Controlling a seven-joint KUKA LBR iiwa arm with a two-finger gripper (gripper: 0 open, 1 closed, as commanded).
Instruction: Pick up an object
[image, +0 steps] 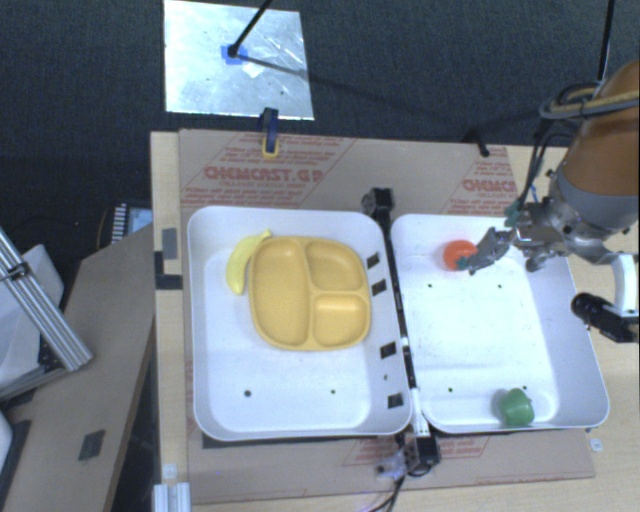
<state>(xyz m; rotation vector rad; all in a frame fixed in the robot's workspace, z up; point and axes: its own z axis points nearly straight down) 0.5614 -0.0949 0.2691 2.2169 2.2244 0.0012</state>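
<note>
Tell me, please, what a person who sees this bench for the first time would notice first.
First comes the big yellow divided plate in the middle of the left bin, with a yellow banana lying against its upper left edge. Next is the gripper reaching in from the right, right beside a small orange object near the top left of the right bin. A green object sits alone near that bin's lower edge.

Gripper (487, 251) prob. touching orange obj (457, 253), right bin (560, 330).
</note>
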